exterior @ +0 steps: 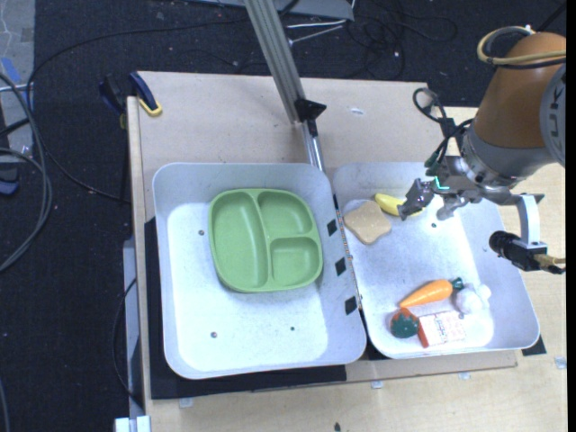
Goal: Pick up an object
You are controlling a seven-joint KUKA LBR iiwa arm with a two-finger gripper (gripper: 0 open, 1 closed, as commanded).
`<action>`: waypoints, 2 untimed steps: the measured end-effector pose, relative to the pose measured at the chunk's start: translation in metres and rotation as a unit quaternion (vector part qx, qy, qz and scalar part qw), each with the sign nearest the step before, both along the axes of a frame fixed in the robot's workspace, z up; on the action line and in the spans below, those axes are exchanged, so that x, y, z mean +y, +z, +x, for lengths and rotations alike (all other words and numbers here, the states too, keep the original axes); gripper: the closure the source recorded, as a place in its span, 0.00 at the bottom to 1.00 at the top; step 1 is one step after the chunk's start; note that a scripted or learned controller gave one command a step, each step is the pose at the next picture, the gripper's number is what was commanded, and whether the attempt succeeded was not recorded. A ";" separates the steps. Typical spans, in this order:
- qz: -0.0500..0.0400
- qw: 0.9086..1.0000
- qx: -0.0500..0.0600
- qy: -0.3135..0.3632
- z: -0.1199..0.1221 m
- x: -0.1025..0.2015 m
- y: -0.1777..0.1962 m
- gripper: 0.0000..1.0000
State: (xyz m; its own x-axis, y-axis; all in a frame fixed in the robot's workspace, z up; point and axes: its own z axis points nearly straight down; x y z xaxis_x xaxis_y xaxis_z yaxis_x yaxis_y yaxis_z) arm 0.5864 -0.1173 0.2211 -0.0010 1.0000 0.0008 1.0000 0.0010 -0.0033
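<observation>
Carton [443, 329] sits nearest in the right bin [504, 268], green ball [404, 325] at its 9 o'clock, carrot [427, 292] just beyond. Further back, bread slice [366, 222] touches a banana [389, 204]. Fingers [418, 198] hover right at the banana's 3 o'clock; spread or pressed, cannot tell. Left bin [180, 268] carries 1 green divided plate [266, 239].

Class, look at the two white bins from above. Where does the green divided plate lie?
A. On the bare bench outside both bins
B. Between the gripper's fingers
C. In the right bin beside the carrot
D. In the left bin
D: the green divided plate lies flat inside the left bin, while the carrot lies in the right bin.
</observation>
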 end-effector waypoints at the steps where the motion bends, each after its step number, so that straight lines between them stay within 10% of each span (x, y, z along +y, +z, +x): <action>1: 0.000 1.000 -0.001 0.000 0.001 0.000 0.001 0.00; 2: 0.000 1.000 0.001 -0.001 0.005 -0.007 -0.058 0.00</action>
